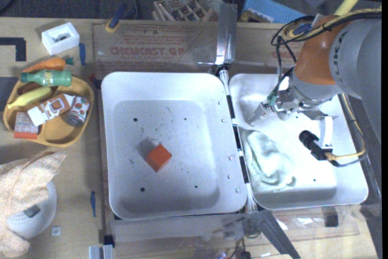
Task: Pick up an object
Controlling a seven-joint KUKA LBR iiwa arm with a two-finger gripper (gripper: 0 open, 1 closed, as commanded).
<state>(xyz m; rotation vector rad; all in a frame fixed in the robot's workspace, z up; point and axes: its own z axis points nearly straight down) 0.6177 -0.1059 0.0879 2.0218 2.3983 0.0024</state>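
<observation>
A yellow bowl [60, 133] sits on the bench at the left, holding a green bottle [48, 77], a banana [27, 97], an orange carrot-like piece [47, 63] and small printed packets [60, 107]. Above it lies a small white box [60, 37], with a blue-and-yellow tool [117, 17] further right. A peach cloth [27, 182] is bunched at lower left beside a pale rounded object [27, 215]. Behind the bins lies a clear sheet with red lettering [151, 48].

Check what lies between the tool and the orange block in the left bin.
In the camera view, the tool is over the right bin; between it and the orange block lie the bins' adjoining rims and bare left-bin floor.
</observation>
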